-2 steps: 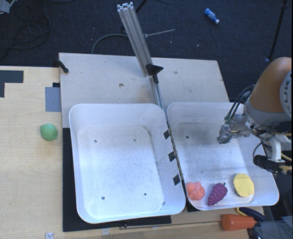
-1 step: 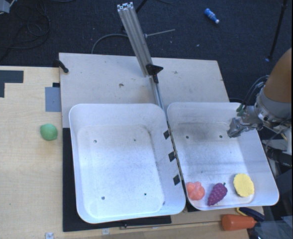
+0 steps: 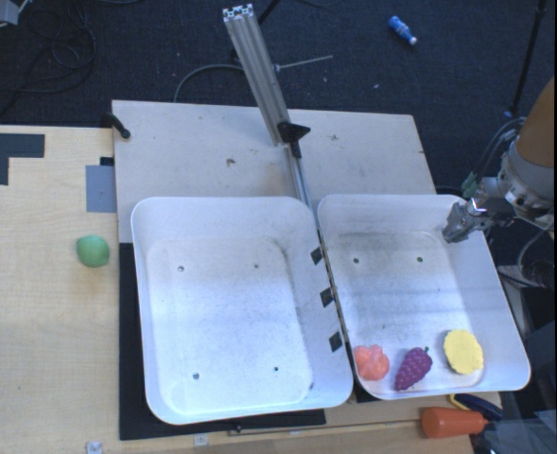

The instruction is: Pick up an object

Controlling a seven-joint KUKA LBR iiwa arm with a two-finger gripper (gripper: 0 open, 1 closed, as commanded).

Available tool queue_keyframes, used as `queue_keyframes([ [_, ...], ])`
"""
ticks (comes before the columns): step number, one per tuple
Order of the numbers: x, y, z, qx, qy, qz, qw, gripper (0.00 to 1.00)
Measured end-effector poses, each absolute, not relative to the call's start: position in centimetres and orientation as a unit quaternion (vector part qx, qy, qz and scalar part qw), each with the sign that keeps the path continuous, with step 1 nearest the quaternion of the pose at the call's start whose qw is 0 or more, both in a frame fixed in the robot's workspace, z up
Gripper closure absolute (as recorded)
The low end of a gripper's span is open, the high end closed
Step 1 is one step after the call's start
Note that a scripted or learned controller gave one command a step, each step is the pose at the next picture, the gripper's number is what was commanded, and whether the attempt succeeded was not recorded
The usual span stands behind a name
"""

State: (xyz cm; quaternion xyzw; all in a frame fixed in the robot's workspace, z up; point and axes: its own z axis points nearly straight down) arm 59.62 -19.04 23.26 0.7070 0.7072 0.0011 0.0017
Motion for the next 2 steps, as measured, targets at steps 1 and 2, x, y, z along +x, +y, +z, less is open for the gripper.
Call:
queue_keyframes([
  [1,59.7,-19.1,26.6,0.707,0.707,0.0006,0.001,1.0],
  [2,60.6,-14.3,25.0,0.706,0.708,0.0,-0.001,1.0],
])
